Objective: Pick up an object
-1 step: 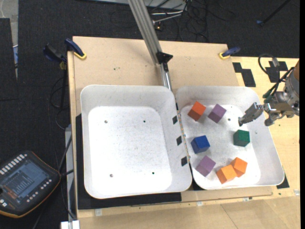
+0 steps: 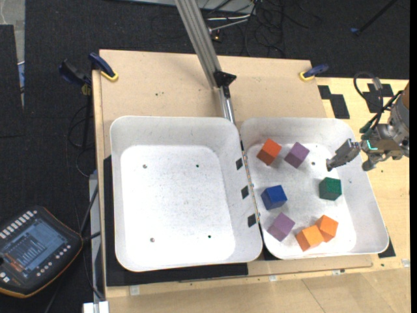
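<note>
Gripper: we see it at the right edge of the right bin, above the rim area, with two dark fingers spread apart and nothing between them.
Arm: we see only the wrist end coming in from the right, with cables around it.
Right bin: we count seven blocks in it, all lying loose on the floor.
Green block: we put it just below and left of the gripper, near but apart from it.
Orange block, upper: near the bin's top left, just beside the purple block on its right.
Blue block: left side of the bin, about mid height.
Purple block, lower: below the blue one, close to it.
Orange pair: two orange blocks at the lower right, we think touching, but the view is too coarse to be sure.
Left bin: we see a white floor with a few small dark specks.
Bench: tan board under both bins, with clamps at the top corners.
Pendant: we see a handheld controller at bottom left, off the bench.
Pole: a grey slanted bar runs from the top down to the gap between the bins.
</note>
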You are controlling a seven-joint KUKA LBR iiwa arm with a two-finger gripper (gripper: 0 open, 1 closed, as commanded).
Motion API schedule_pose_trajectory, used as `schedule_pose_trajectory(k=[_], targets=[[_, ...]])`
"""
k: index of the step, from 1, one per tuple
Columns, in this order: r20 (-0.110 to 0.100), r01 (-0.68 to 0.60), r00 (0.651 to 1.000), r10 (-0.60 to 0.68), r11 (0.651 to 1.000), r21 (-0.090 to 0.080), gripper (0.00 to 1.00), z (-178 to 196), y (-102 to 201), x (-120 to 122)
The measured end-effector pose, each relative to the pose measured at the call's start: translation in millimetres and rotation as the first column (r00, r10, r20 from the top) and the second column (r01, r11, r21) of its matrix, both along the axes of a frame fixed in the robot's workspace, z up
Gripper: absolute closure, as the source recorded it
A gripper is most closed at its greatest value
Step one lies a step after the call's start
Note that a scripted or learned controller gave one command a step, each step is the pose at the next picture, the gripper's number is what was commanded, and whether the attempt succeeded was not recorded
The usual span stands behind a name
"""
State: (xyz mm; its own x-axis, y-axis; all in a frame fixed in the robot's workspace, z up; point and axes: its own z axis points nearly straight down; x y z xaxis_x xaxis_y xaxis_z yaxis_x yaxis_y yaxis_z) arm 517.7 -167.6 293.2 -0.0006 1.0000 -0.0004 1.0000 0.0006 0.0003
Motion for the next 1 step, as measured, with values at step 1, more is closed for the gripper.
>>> schedule_pose_trajectory(k=[1], targets=[[0.0, 0.001, 1.0, -0.001, 1.0, 0.0, 0.0, -52.2, -8.3, 5.6]])
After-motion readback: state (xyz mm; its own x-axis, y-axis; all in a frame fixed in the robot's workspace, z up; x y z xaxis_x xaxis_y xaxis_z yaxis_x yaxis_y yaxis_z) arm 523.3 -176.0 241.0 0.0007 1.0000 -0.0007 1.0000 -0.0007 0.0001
